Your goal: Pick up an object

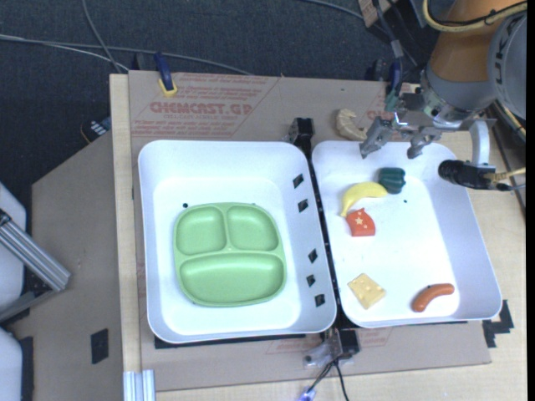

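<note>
Five small things lie in the right bin (468,249), and nearest the camera are the sausage (432,296) by the front right corner and the cheese wedge (366,290) to its left, well apart from each other. Further back sits the red block (361,223), touching the banana (364,195) just behind it, and beyond that the dark green pepper (391,179), just beside the banana's tip. Over in the left bin (159,224) rests the green divided plate (229,252), out of play. At the far rim of the right bin hovers the pincer (393,146), fingers spread wide and nothing between them. The pepper looks the likeliest target, lying just in front of those fingers; a clean pick probably means coming a touch forward, centring the fingers either side of it, and keeping clear of the banana so it isn't nudged or caught along with it. A straight drop is safest, as a rounded toy may squirt out if pinched off-centre. Behind, the arm (476,48) comes in from the right, orange band above the wrist, wrist bent steeply downward over the bin's back edge on the desk (217,98)
</note>
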Available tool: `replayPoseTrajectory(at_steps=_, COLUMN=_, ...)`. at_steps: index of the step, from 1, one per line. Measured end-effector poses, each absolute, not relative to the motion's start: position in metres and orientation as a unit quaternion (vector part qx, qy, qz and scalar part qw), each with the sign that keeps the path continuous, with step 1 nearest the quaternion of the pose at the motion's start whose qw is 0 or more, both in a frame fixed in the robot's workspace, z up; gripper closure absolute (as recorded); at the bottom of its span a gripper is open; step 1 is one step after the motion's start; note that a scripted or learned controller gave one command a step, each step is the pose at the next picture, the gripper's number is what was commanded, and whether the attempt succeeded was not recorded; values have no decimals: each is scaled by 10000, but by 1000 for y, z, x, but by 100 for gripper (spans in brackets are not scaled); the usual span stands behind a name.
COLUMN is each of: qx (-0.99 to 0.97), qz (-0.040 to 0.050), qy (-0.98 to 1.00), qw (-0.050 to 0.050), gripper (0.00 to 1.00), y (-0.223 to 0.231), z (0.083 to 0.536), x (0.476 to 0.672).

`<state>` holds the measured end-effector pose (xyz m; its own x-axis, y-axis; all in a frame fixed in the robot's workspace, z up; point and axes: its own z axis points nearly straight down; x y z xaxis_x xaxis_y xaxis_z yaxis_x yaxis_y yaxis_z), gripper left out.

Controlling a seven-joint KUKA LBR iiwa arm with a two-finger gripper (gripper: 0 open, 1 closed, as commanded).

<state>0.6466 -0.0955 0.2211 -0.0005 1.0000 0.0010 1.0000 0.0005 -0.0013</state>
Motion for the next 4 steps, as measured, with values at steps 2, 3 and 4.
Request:
replayPoseTrajectory(at_steps=2, qx=-7067, qz=22, qy=-7075, qw=36, gripper=0, y=-99, z=102, x=644)
replayPoseTrajectory(at_steps=3, qx=-7069, qz=-9, qy=-7073, qw=38, gripper=0, y=-96, z=93, x=647)
replayPoseTrajectory(at_steps=4, qx=-7065, qz=-31, qy=-7078, qw=-17, gripper=100, y=-97, z=102, x=648)
